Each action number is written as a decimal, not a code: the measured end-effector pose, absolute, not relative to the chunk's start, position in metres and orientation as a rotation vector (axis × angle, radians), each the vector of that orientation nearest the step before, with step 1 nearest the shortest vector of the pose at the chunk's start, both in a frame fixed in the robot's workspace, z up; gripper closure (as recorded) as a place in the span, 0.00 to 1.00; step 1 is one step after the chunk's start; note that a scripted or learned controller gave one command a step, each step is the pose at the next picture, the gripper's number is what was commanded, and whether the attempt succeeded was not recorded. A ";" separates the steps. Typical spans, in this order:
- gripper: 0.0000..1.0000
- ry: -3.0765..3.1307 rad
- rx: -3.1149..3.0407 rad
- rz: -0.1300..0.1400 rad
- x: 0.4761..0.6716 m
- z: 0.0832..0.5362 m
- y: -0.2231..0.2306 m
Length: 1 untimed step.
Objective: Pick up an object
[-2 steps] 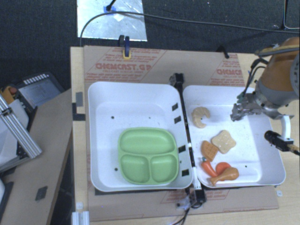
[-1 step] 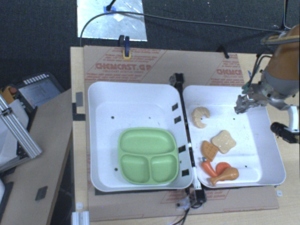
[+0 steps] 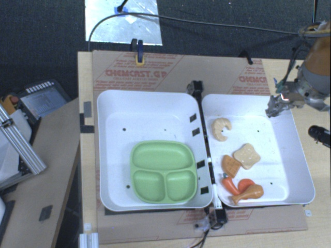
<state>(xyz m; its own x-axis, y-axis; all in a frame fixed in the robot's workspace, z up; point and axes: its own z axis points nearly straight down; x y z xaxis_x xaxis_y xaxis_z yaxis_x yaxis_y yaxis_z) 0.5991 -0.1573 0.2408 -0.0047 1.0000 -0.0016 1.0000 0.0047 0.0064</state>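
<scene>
Bench bins (image 3: 305, 180): toy foods (image 3: 240, 172); end effector (image 3: 274, 109) apparently above rim.

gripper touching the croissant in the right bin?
Apart. The camera view shows the gripper at the right bin's upper right corner, with bare white floor between it and the croissant.

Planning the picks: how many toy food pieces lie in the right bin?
5: a croissant at upper left, a bread slice mid-bin, an orange wedge beside it, a red-and-orange piece and a drumstick near the front. Overlaps could hide more.
</scene>
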 end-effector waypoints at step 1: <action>1.00 2.231 2.212 0.002 0.596 0.229 -0.100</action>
